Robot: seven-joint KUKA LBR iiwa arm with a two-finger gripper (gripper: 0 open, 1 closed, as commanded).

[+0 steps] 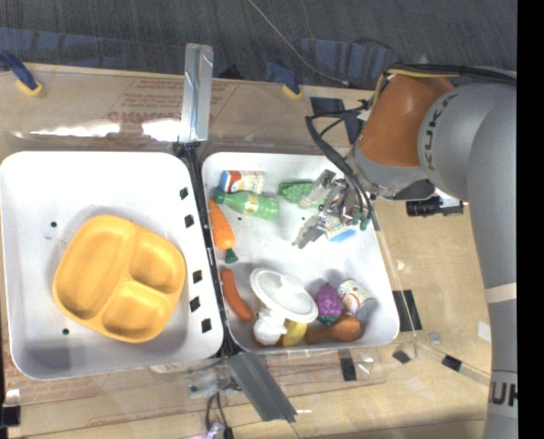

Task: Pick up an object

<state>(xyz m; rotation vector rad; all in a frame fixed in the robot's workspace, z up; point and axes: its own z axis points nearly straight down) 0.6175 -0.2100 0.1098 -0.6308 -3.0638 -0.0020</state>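
My gripper (317,213) is low over the upper right part of the right bin (386,286). Beside it on the left lies a small green item (296,190), and a light blue object (343,233) sits just under its right side. A green bottle (251,206) and a red and white can (242,181) lie at the bin's top left. Along the left wall lies a carrot (221,227). I see nothing held in the gripper.
The left bin (34,181) holds a yellow divided plate (121,275). At the right bin's front are a white cup (281,293), an orange sausage (237,297), a purple grape bunch (329,302) and a yellow piece (294,333). The arm (409,135) overhangs the bin's right rim.
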